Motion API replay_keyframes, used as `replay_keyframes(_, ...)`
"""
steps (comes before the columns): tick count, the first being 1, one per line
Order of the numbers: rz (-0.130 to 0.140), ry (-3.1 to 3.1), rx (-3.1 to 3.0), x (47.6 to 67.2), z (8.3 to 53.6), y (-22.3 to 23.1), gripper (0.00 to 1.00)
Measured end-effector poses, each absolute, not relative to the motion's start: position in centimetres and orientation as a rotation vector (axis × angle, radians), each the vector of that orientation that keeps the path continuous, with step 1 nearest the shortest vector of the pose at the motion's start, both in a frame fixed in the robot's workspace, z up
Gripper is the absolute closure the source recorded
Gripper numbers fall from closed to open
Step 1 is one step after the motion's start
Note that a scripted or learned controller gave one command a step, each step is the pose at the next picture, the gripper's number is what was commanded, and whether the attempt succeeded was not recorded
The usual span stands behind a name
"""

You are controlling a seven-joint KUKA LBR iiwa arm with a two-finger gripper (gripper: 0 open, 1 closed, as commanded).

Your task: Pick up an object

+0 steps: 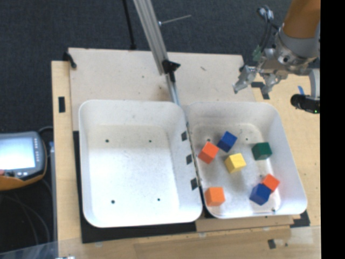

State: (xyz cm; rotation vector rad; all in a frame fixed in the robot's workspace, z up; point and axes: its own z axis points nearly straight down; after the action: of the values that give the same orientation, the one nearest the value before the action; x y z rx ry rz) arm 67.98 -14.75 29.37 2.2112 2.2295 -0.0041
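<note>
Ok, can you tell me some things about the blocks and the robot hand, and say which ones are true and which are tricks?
1. The yellow block lies in the right bin. True.
2. The gripper is holding the green block. False: it hangs above the bin's far edge, away from the blocks.
3. There are two blue blocks. True.
4. All the blocks sit in the left bin. False: they are in the right bin.

You have two bins side by side; the right bin [280, 124] holds seven blocks [235, 162], two at its near right seemingly touching. Gripper [257, 83] hangs behind it.
</note>
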Motion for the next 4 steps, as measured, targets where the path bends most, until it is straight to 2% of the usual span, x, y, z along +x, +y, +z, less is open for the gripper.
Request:
replay_keyframes(1,-0.012,2.222,2.231,61.4,21.3,-16.9,0.00)
replay_keyframes(2,0.000,2.221,2.221,59.9,9.5,-15.7,0.00)
replay_keyframes(3,-0.001,2.217,2.223,50.6,9.8,-15.1,0.00)
replay_keyframes(4,0.007,2.225,2.209,59.7,9.8,-11.7,0.00)
